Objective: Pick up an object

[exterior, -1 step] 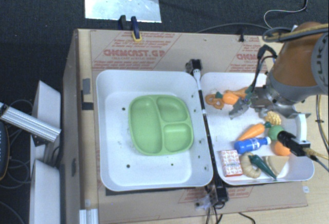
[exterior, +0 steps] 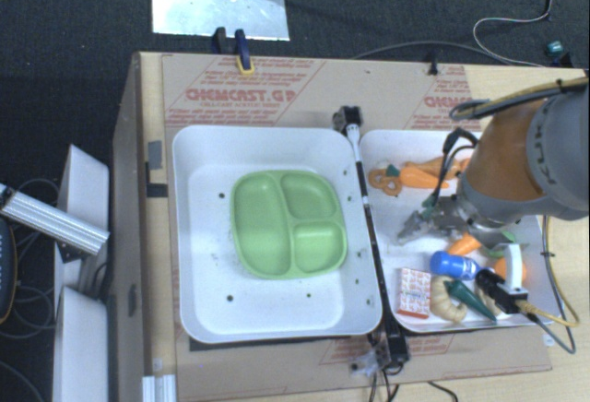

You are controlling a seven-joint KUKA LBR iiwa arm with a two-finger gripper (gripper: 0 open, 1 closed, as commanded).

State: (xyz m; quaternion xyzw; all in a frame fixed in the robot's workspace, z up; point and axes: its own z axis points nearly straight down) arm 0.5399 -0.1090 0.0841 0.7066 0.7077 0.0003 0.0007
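Several objects crowd the right bin (exterior: 387, 206). Jaws (exterior: 412, 227) look parted and hold nothing (tips blurred); blue cylinder (exterior: 454, 264) lies just beside them. Judgement: centre over it, descend straight, close clear of the orange toy (exterior: 410, 175).

Brown printed bench top (exterior: 277, 91); 2 shallow white bins side by side: left bin (exterior: 198, 206), right bin (exterior: 387, 151)

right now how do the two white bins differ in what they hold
The left bin holds one thing, a green divided plate lying flat in its middle; the right bin holds a clutter of small things, among them an orange toy and a blue piece. The gripper hangs over the right bin, not the left. Both are shallow, white and set side by side.
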